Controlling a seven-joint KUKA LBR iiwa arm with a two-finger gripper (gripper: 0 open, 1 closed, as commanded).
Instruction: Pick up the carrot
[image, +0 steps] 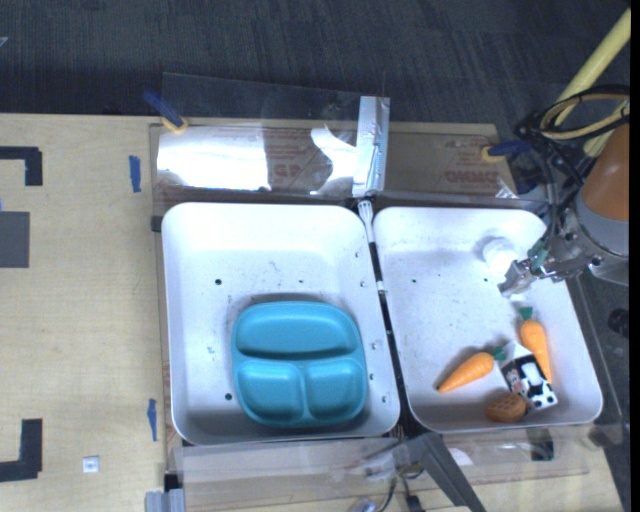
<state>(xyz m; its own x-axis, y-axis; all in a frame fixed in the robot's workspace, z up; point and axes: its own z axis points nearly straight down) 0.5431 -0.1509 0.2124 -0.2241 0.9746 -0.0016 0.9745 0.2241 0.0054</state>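
Two carrots, toy cow and brown lump crowd right bin; gripper hovers above; finger state cannot be told.

Two orange carrots lie in my right bin: one carrot rests slantwise near the front, green tip up-right; the other carrot lies nearly upright beside it.

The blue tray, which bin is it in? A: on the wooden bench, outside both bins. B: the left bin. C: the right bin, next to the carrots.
B: the blue tray lies in the left bin, while both carrots lie in the right bin.
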